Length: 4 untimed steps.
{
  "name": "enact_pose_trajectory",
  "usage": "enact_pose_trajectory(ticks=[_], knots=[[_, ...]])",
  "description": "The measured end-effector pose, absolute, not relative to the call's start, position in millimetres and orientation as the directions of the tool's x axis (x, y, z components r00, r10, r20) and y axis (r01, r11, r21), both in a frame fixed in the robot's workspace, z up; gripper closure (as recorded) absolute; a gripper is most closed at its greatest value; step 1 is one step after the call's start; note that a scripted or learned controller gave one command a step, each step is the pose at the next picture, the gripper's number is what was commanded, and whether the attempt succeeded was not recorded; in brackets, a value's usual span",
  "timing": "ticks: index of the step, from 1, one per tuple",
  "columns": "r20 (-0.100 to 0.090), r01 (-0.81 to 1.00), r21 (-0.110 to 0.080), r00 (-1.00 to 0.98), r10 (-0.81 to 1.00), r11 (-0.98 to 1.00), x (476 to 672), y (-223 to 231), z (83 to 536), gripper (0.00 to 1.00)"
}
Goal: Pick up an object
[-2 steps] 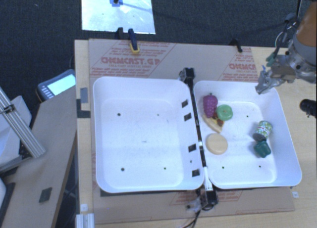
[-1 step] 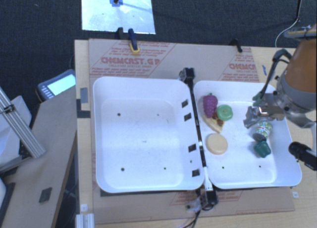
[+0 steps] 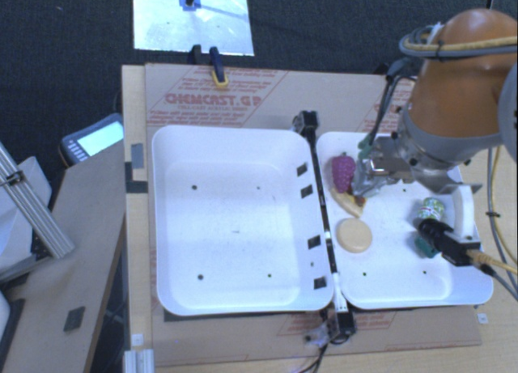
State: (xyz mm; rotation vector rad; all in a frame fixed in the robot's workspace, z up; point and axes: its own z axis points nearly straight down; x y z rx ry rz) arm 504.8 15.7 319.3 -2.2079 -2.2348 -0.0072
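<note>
The hand is positioned low over the right bin, in its rear left part. The grey arm reaches in from the right. Whether the hand is released or clenched cannot be told from this slanted overhead view. No item is seen raised clear of the bin floor, so no grasp is to be assumed.

All candidate items are located in the right bin. A magenta, raspberry-like fruit lies just beside the hand, close to the wall shared with the left bin. A yellow, banana-like piece lies at the hand's lower edge; contact cannot be confirmed. A round tan disc resembling a biscuit lies near, toward the front. A small green-and-white container rests well apart, near the right wall.

The placement of the hand is judged to be an approach to the fruit or the yellow piece, as these are nearest to it. The pick is judged not yet completed. Both items lie close to the shared wall and to each other, so little clearance is to be expected on that side, and one item may be pushed against the other. Both bins are carried side by side on the worktop.
</note>
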Motion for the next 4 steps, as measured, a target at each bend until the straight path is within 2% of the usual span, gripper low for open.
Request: enact_pose_trajectory(ticks=[1,2,3,4], knots=[[0.003,1.000,0.016,-0.008,1.000,0.008,499.7,52,435,1.00],[0.003,1.000,0.002,-0.008,1.000,0.008,499.2,108,431,1.00],[0.003,1.000,-0.001,-0.013,1.000,0.013,485.0,193,416,1.00],[-0.003,1.000,-0.006,0.003,1.000,-0.003,486.1,143,341,1.00]])
